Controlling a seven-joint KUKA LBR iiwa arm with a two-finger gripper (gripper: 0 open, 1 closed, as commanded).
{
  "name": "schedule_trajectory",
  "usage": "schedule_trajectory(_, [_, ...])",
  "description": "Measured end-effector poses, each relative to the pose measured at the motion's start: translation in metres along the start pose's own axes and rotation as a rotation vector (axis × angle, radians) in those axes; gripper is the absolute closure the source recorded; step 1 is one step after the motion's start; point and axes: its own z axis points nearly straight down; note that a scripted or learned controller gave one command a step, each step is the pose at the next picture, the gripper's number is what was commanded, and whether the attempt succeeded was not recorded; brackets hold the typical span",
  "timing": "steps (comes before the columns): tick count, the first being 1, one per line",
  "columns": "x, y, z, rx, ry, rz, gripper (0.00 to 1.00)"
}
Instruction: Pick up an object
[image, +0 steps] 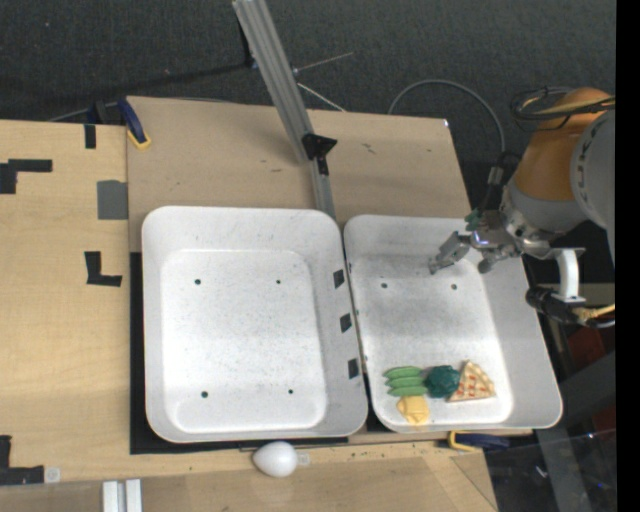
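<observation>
While the gripper (468, 252) hovers with fingers spread and nothing between them over the far part of the right bin (520, 330), the toys (440, 383) lie clustered at this bin's near edge, well apart from it. Because the pieces touch each other, a descent could, I think, push them aside or catch two at once; the near wall may also block one finger.

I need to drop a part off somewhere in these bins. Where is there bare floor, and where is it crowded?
The left bin is bare floor from wall to wall. The right bin is open through its middle, between the end effector at its far edge and the toys at its near edge. There it is crowded: green piece, dark green piece, waffle wedge and yellow piece cluster together.
</observation>
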Motion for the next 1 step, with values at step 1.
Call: schedule_trajectory(1, [0.0029, 0.006, 0.0466, -0.001, 0.0, -0.001, 0.0])
